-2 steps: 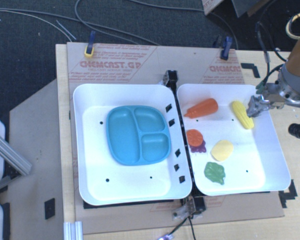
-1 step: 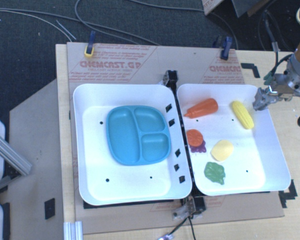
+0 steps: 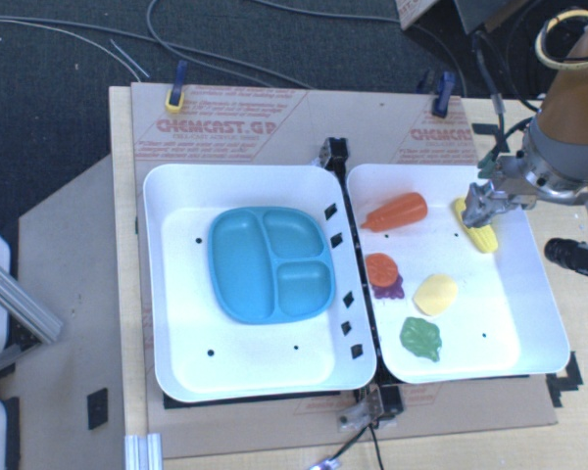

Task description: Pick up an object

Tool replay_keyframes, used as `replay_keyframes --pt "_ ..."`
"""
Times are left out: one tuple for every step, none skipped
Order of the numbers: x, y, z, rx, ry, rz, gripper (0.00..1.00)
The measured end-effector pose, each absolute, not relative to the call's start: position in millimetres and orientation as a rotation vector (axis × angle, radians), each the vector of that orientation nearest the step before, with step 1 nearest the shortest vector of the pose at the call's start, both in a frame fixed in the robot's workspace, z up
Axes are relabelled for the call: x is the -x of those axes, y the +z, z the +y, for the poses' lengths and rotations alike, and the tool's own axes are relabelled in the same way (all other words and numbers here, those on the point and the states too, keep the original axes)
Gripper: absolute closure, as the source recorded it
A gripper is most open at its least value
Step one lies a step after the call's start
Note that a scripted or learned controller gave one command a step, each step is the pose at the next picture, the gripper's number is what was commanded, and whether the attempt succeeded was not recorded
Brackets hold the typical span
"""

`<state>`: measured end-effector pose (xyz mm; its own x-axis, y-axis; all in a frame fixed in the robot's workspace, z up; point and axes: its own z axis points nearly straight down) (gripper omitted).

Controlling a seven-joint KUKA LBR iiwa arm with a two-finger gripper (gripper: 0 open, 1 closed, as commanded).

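I hold the end effector (image 3: 482, 207) low over the right bin (image 3: 529, 341), directly above the yellow corn piece (image 3: 478, 231) near that bin's far right side. From this angle I cannot tell whether it is released or clenched, and no object is visibly between its tips. I judge the corn to be the pick target because the arm (image 3: 568, 116) sits over it and it lies apart from the other items, leaving clearance.

Count, right bin: one corn piece, one orange carrot (image 3: 396, 211), one orange-and-purple item (image 3: 382, 272), one pale yellow item (image 3: 436, 294), one green item (image 3: 420, 338); five objects.

Count, left bin (image 3: 176, 292): one blue divided tray (image 3: 271, 263), three compartments. Two bins stand on the worktop (image 3: 274, 116).
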<state>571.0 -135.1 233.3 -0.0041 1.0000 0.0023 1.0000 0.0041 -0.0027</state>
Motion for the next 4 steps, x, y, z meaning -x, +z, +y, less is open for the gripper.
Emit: replay_keyframes --pt "-569.1 242.0 -79.2 2.212 -0.003 -2.227 1.00" --pt "-557.0 232.3 -18.9 2.211 0.001 -2.225 1.00" --pt "-549.1 241.0 34.0 2.213 -0.002 -2.226 1.00" --pt "-541.7 224.3 86.1 2.213 0.003 -2.223 1.00"
